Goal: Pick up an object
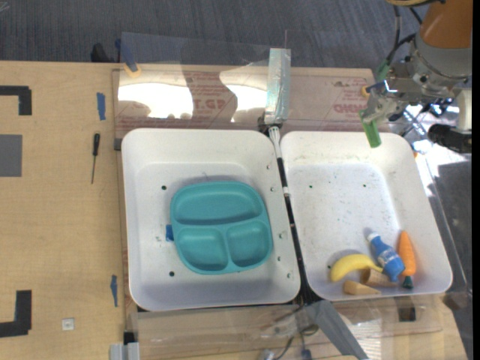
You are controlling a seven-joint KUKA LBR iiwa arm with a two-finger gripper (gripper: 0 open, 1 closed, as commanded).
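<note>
Look at the top right corner and you will see the robot arm (448, 21). It has a wide orange band that goes round it like a fat ring. Under the band you can see a pale grey part, round and smooth. Thin cables loop beside the arm, some black and one yellow. Lower down the arm gets busy, with small silver and grey metal bits packed close together. You can spot a tiny blue dot and a small green patch on those bits. A green finger (370, 132) sticks down at the end, long and flat like a little stick.
</note>
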